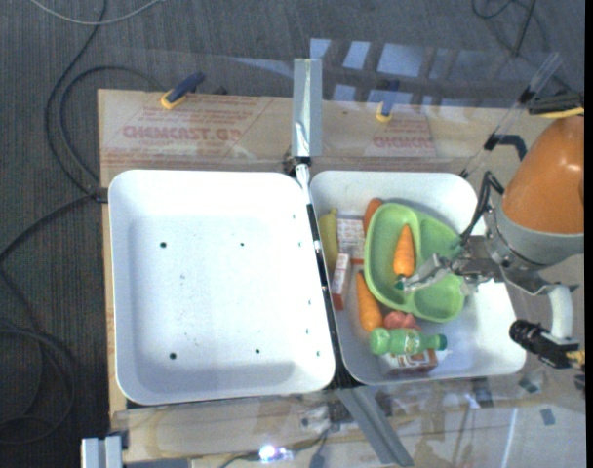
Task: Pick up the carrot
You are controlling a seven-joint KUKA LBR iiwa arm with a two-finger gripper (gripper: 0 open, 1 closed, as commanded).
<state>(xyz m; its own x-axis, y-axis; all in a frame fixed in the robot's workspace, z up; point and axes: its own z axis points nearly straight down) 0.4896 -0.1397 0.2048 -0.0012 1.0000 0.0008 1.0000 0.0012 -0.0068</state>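
Carrot lying in green bowl, jaws narrowly parted beside it, green bottle near.

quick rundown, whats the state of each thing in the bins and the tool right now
carrot: lying in the green bowl, not gripped
green bowl: in the right bin, tilted against other items
second carrot: lying beside the bowl
green bottle: on its side
tool: over the bowl, beside the carrot
left bin: sits beside the right bin

Arm enters from the right, orange band uppermost, wrist angled left and downward. Gripper extended leftward at low height. Finger state indeterminate.
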